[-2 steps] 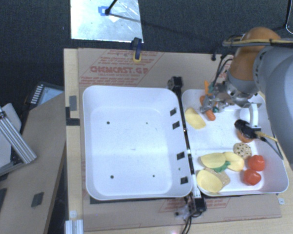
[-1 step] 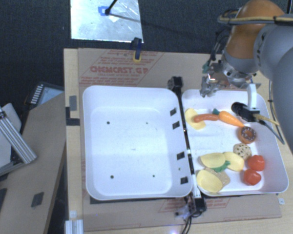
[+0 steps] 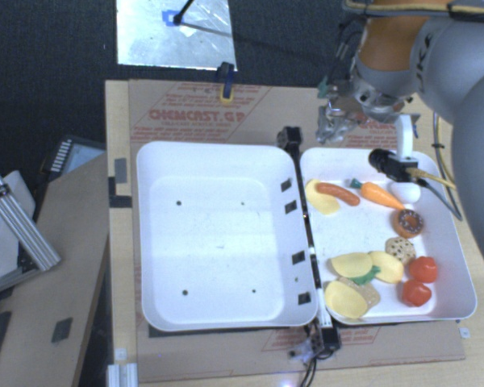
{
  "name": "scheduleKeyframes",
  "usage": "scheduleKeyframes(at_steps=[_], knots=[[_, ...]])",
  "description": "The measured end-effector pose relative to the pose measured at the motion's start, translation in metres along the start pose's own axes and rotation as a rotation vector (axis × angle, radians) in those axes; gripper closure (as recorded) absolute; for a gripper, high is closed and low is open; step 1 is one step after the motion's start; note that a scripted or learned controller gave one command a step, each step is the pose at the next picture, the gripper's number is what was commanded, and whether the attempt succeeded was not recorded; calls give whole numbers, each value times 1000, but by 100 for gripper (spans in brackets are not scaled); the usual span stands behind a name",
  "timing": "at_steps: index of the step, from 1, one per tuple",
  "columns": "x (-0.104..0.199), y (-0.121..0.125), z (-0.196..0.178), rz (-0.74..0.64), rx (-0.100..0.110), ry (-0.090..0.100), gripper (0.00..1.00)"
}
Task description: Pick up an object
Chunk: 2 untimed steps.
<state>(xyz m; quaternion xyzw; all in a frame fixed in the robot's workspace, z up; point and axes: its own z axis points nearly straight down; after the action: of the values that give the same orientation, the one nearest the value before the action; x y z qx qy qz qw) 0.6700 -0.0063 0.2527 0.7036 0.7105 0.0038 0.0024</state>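
The gripper (image 3: 336, 127) hangs above the right bin's (image 3: 460, 248) far rim; how its jaws stand cannot be told. Nearest below them lies the toy sausage (image 3: 338, 193), beside the carrot (image 3: 381, 194). It looks light, rigid, slick plastic; best pinched across its middle.

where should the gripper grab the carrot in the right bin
Grip the carrot across its thick orange middle, coming straight down from above. It lies flat on the right bin floor, long and tapered, green top toward the sausage. Set the fingers across its narrow width, crosswise to its length; the sides look fairly free, though the egg sits close by its tip. The gripper hovers beyond the bin's far rim.
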Motion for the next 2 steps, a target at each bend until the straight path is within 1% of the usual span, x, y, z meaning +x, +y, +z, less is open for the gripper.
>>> scheduleKeyframes(at_steps=[1,2], knots=[[75,1,-64,-3,-1,2,100],[113,-80,-108,0,3,2,100]])
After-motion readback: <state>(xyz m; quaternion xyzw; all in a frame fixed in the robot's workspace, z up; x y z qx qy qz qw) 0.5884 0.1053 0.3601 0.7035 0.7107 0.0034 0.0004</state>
